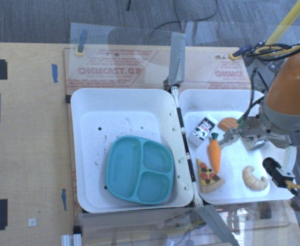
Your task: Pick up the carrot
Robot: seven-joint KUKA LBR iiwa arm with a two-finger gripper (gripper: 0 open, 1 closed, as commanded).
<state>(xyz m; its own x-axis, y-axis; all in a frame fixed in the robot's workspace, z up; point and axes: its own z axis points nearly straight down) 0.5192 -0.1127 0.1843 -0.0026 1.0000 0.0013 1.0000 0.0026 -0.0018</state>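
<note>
The carrot [214, 156] lies in the right bin [242, 102], orange with a green top that points to the back. It rests on the bin floor between a pizza slice and a small carton. My gripper [231, 136] hangs low over the right bin, just right of the carrot's green top and close to it. Nothing shows as held in it. The grey arm with its orange band [291, 86] comes in from the right and hides part of the bin's right side.
Around the carrot in the right bin are a black-and-white carton [204, 129], a brown cookie [228, 123], a pizza slice [209, 175] and a croissant [254, 179]. The left bin [88, 106] holds a teal divided plate [139, 169]. Cables [265, 48] run behind the arm.
</note>
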